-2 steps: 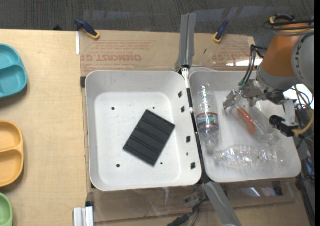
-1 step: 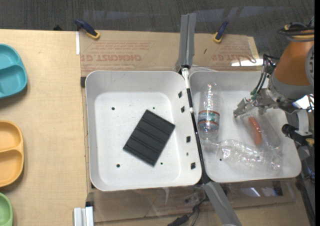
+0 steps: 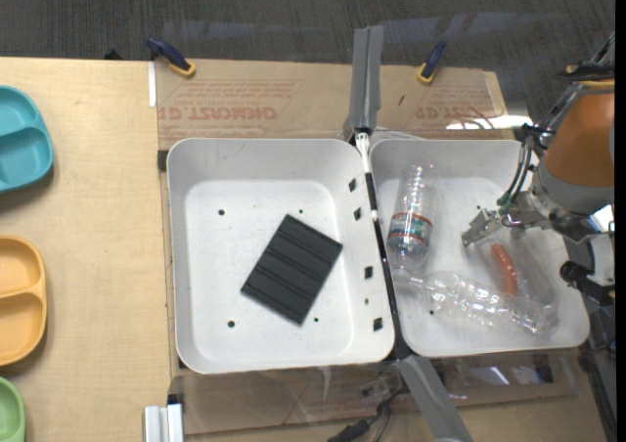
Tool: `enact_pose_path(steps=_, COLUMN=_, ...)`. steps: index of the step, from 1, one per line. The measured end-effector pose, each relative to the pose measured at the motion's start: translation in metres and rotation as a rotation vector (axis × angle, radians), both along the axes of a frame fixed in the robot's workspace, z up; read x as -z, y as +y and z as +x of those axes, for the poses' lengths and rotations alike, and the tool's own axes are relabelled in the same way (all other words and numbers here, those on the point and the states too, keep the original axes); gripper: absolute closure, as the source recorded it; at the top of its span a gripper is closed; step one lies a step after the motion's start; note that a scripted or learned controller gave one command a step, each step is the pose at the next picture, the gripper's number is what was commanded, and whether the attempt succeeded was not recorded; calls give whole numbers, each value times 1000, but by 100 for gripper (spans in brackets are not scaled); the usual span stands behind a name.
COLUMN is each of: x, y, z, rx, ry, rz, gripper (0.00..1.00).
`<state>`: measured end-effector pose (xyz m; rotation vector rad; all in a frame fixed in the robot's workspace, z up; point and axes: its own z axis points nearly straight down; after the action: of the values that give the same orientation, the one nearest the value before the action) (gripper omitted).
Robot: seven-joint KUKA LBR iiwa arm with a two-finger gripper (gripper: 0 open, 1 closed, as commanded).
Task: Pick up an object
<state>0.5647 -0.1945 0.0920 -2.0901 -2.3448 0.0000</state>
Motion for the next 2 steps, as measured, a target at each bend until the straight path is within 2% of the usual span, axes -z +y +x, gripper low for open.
enact_pose_path(steps=1, x=0, y=1, z=-34, rx=-46, ry=-2, rz=-1, gripper=0)
enact_pose_path(steps=2, x=-10, y=0, z=-33, rx=-42, ry=-4, rz=-1, gripper=100)
